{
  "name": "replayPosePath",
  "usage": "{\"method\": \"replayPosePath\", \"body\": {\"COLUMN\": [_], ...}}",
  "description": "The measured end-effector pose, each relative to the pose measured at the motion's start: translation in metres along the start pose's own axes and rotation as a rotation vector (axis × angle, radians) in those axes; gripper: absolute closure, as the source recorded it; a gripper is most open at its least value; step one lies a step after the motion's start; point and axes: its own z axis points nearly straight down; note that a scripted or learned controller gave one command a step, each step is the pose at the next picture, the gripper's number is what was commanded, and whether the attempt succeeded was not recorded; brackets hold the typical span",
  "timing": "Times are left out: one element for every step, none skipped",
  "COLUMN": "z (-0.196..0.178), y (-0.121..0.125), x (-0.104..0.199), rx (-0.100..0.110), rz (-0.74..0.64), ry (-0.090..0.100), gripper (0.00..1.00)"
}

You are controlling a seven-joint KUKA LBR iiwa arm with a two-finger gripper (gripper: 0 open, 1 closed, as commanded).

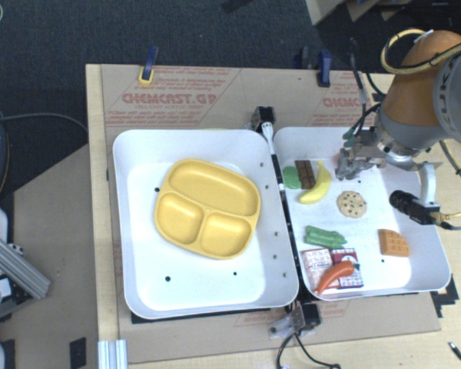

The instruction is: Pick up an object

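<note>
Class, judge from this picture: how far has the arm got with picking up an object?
Done: the pincer is over the right bin, near the banana and cookie. In hand: nothing visibly held. Left: the grasp and lift; the pepper and waffle also lie there, the yellow tray in the left bin.

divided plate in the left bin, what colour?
Yellow. The divided plate shows clearly in the camera view.

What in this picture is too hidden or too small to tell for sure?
- Gripper, camera view: too small and dark to tell its state.
- Red pepper covers part of the printed packet; its print is too small to read.
- Chocolate bar hides part of the green item.
</note>
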Motion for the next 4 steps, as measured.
{"method": "replayPosePath", "body": {"z": [-0.044, -0.079, -0.081, -0.075], "y": [0.005, 0.007, -0.02, -0.065], "x": [0.003, 0.003, 0.038, 0.081], "rx": [-0.001, -0.001, 0.008, 0.011], "rz": [-0.001, 0.0, -0.002, -0.003], "ry": [0.0, 0.0, 0.003, 0.004], "gripper": [1.0, 1.0, 1.0, 1.0]}}
